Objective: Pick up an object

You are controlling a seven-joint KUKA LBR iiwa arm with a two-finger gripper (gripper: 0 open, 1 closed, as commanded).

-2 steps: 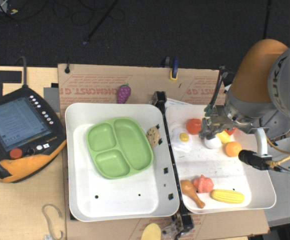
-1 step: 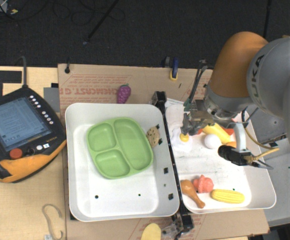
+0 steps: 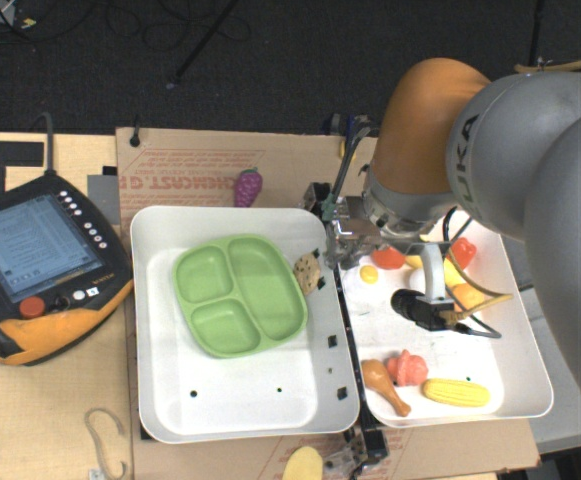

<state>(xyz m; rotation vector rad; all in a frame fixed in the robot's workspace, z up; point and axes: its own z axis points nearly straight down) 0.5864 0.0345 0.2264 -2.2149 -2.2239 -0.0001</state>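
Camera view: the pincer (image 3: 342, 234) is positioned at the right bin's (image 3: 515, 353) far left corner, opening not discernible. Approach is judged in hand; alignment over the nearby orange toy (image 3: 388, 259) is required.

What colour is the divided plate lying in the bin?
The divided plate is light green; camera view.

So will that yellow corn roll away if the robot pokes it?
Probably: the toy corn cob looks rounded and lies on its side in the right bin. It looks like smooth plastic, so likely light and a bit slippery.
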